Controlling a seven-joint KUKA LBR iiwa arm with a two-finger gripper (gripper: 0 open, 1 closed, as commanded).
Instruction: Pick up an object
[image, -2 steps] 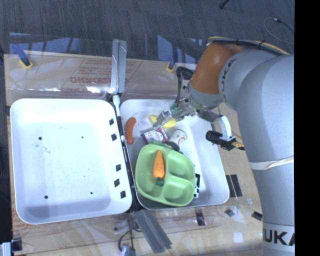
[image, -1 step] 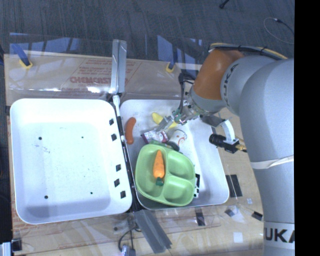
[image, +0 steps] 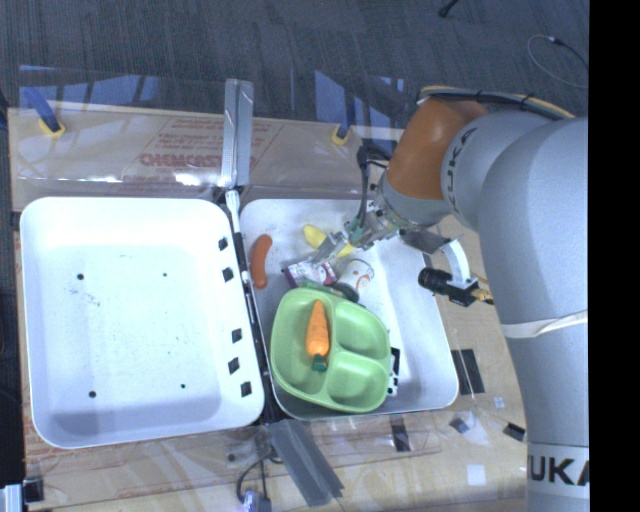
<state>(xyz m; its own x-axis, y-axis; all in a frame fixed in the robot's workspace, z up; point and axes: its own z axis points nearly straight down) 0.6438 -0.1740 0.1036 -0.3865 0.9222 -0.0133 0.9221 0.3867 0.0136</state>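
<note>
My claw (image: 345, 243) hangs low over the far part of the right bin (image: 425, 340), down among the small things heaped there; whether it is parted or closed I cannot tell, and nothing plainly sits in its grip. Right under my claw lies a crumpled packet (image: 312, 270), pale with dark reddish print, touching or nearly touching the tips; just beside my claw on the far side is one small yellow piece (image: 316, 236); just on the near side of it, one round white thing with a reddish mark (image: 358, 272). Off to the left of my claw, near the bin's wall, lies one orange-red sausage (image: 260, 259), slender and lengthwise. Nearer the camera than my claw sits one green divided plate (image: 350, 372), three compartments, tilted against the bin's near corner; one carrot (image: 318, 333), orange with a green stub, lies in its left compartment. Two white bins stand on the bench (image: 130, 470); the left bin (image: 40, 320) is well apart from my claw.
</note>
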